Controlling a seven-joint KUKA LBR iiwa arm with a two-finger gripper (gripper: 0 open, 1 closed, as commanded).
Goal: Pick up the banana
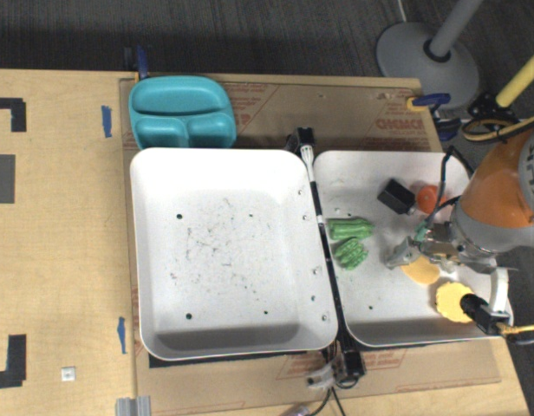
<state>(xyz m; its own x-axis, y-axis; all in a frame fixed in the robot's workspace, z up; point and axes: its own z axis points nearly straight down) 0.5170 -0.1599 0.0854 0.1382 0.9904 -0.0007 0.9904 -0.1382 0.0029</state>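
A yellow banana (454, 302) with a dark tip lies near the front right corner of the right bin (371, 323). A second yellow patch (420, 272) shows just left of it, partly under the arm; I cannot tell whether it belongs to the banana. My gripper (423, 248) hangs low over the right half of this bin, directly behind that yellow patch and up-left of the banana. The wrist with its orange band (497, 202) hides what lies beneath it.
Two green pieces (348, 239) lie near the right bin's left wall. A black block (395, 197) and an orange-red object (426, 198) sit toward its back. The left bin (154, 232) stands alongside. A teal tray (181, 111) rests behind it.
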